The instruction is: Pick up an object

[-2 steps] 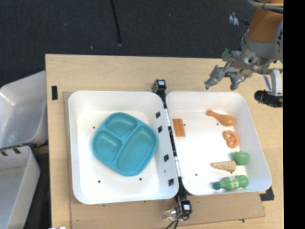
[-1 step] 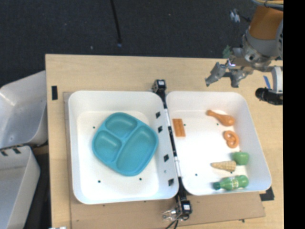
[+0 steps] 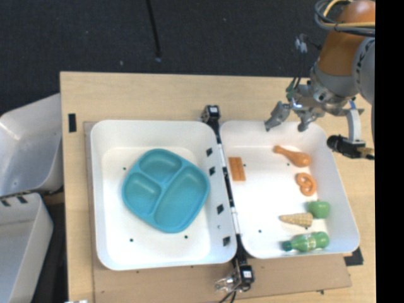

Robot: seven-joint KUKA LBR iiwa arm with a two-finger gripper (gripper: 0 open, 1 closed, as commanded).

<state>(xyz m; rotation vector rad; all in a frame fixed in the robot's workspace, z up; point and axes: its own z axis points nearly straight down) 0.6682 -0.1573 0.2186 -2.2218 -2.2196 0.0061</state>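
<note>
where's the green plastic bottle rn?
The green plastic bottle lies on its side in the right white bin, at its near edge, just below the tan cone-shaped toy and the green pepper-like toy.

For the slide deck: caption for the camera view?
Open gripper above right bin's far rim; small toys inside; blue divided plate in left bin.

A divided plate [image 3: 165, 190] lies in the left bin [image 3: 104, 248]; small items sit in the right bin [image 3: 265, 175].
</note>
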